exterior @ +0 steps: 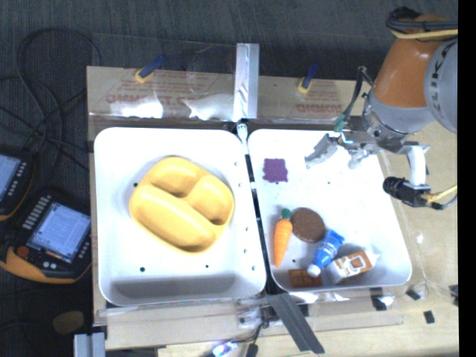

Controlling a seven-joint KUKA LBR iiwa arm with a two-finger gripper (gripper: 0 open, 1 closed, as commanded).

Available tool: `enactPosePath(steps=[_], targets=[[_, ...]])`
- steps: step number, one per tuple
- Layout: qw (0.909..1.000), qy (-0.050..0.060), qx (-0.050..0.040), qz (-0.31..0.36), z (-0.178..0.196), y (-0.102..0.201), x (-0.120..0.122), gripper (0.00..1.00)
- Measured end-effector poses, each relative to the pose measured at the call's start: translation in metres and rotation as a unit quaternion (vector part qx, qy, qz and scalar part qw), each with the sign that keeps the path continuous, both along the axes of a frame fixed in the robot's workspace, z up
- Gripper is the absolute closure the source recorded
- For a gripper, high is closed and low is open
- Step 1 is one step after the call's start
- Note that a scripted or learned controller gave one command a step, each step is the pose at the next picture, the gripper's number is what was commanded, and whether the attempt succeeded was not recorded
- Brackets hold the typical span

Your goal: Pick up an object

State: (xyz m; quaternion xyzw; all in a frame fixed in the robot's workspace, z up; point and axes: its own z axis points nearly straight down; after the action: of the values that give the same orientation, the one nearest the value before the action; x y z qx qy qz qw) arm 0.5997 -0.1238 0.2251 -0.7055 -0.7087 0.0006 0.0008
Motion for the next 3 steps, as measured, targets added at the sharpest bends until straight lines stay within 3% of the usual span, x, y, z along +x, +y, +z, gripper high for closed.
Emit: enactPosePath(steps=[1,2,3], targets=[[0.9934,-0.003,0.0002,0.114,-0.133,0.029,-0.053,0.00],[0.9859,-0.011,-0.0031,0.167,-0.134,0.025,-0.110,0.00],[0.9860,-0.012,-0.0027,0.166,-0.125,0.025,-0.108,1.00]])
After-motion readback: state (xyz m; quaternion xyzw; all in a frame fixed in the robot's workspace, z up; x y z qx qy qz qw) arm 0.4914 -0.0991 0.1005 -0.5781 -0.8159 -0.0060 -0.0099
